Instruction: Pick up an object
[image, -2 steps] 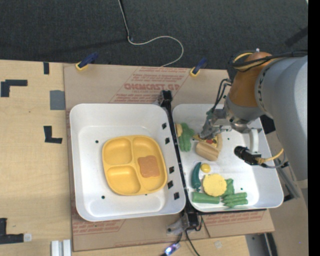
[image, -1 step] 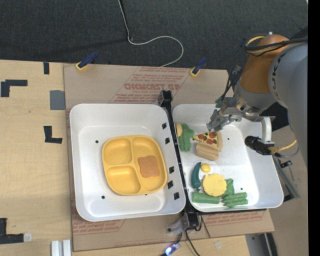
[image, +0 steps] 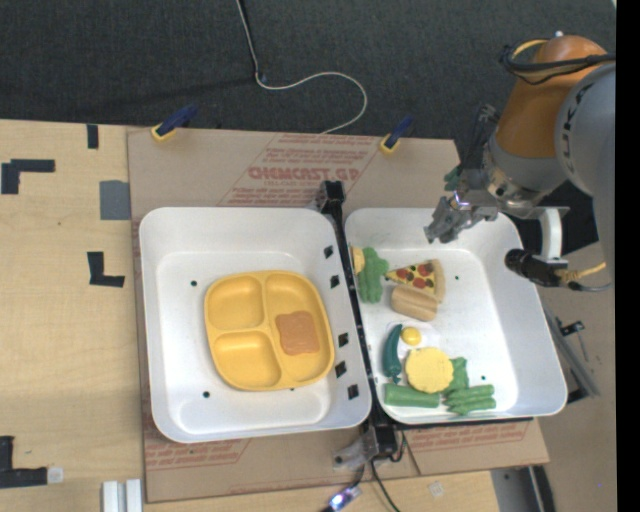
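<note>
While the arm reaches in from the right, note that the hand (image: 445, 225) hangs over the upper part of the right bin (image: 500, 262), above bare white floor and apart from every object there; its tips sit close together as far as you can see, but you cannot tell whether they are spread or pressed shut, and nothing shows between them. The nearest candidate is the pizza slice (image: 418, 275), just below and left of the hand, resting against a tan block (image: 414, 304). Its long axis runs roughly left to right, its point towards the left bin (image: 165, 300) and its crust towards the right wall. Judge this the approach step: no object is lifted yet. The toys lie crowded along the left side of the right bin, probably as they fell: a green vegetable (image: 370, 274) by the divider, a fried egg (image: 410, 338), a yellow disc (image: 430, 370) and green pods (image: 462, 398) near the front edge. Expect a crowded grasp anywhere in that cluster. In the left bin, a yellow divided plate (image: 262, 330) carries a brown patty (image: 297, 333) in its right compartment. Both bins sit on cardboard (image: 250, 170) clamped to the worktop (image: 60, 330), presumably to stop sliding.
</note>
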